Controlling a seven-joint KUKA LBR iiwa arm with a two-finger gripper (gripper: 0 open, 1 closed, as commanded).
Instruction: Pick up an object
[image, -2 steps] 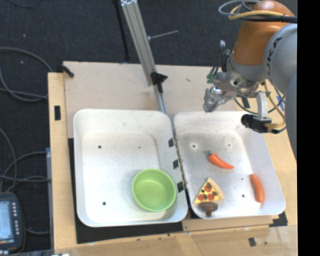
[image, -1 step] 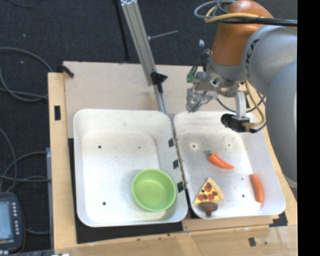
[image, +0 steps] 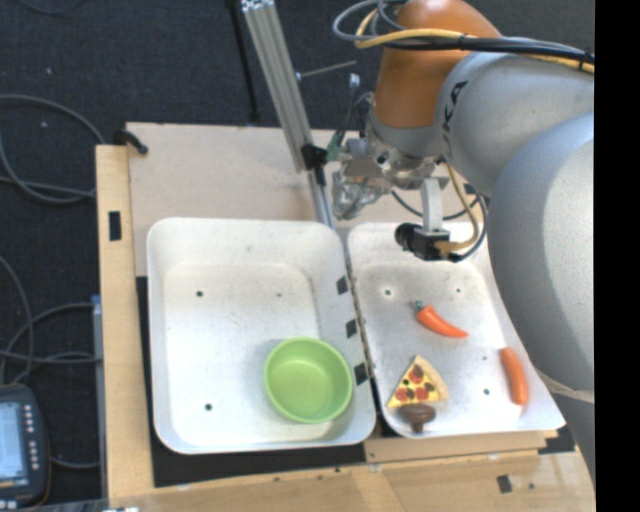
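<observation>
You had the arm (image: 500, 130) reaching in from the right, its orange band high over the far edge of the bench, and the gripper (image: 352, 195) hung above the back rim where the two white bins met; from this slant you could not tell how it was set, and nothing showed in its grasp. In the left bin (image: 200, 300) a lime-green bowl (image: 308, 379) sat upright near the front right corner, close to the divide. In the right bin (image: 460, 275) you had four things lying apart from each other: an orange chili pepper with a green stem (image: 438, 320) near the middle, a toy pizza slice (image: 417, 383) toward the front, a small dark brown piece (image: 418, 416) just in front of the slice and touching it or nearly so, and an orange carrot-like stick (image: 514, 375) along the right wall, partly beneath the arm's grey body
</observation>
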